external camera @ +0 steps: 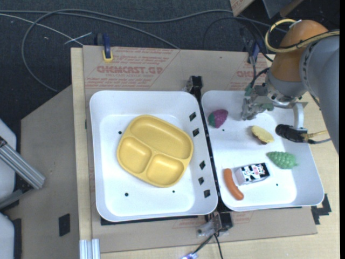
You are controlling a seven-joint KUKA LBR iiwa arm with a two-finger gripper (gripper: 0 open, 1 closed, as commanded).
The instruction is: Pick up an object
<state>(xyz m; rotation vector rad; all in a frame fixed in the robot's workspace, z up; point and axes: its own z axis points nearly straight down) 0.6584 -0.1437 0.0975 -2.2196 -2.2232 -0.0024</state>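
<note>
End effector (249, 112) near purple toy (218, 117), yellow slice (262, 135).

So the surface (81, 144) I'm working over is a tan board with red print along its far edge. Two shallow white bins sit right on it, side by side and touching: the left bin (105, 188) and the right bin (304, 190). A blue clamp (106, 46) grips the far edge.

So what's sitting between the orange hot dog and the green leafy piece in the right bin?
In the camera view, a small black-and-white box lies between the hot dog and the green leafy piece, right beside the hot dog.
</note>
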